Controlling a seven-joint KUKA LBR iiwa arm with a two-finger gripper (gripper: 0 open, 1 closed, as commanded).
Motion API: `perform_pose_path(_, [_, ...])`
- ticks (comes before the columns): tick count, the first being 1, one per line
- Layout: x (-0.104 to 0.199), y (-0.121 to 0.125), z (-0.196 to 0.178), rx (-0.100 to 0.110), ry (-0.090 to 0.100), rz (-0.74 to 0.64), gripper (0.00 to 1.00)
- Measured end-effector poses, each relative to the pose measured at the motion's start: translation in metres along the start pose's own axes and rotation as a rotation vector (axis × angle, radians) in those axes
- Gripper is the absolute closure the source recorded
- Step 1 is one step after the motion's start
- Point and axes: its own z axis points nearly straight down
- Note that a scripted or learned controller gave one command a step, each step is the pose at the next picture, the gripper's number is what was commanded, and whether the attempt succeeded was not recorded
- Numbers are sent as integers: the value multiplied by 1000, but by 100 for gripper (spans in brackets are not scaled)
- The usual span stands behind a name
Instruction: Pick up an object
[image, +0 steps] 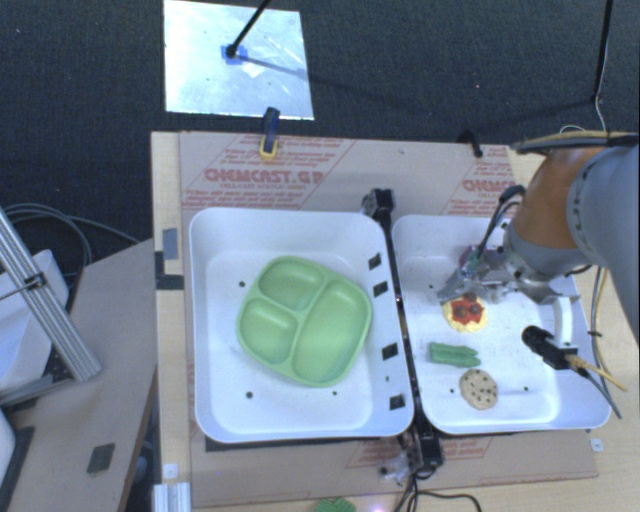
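Bench (166, 190): pale top under a brown sheet (330, 165) printed in red; two shallow white bins side by side on it

Left bin (225, 400): one green divided plate (304, 320), three compartments, lying flat near the middle, turned a little askew to the bin walls

Right bin (425, 255): three small things, all in the half nearer the camera; red and yellow toy (466, 314) near the middle; green pod-shaped piece (453, 354) just below it in the view, apart from it; round brown cookie (480, 388) below that, near the front wall, apart from the green piece

Arm (590, 205): grey with orange band, reaching in from the right over the right bin

Gripper (466, 288): directly at the upper edge of the red and yellow toy; contact cannot be told; whether it is wide or narrow cannot be told; nothing seen held
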Motion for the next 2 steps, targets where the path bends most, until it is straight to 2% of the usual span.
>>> perform_pose_path(1, [-32,51,-1,-3,-2,0,0])
perform_pose_path(2, [-8,-27,1,10,3,6,0])
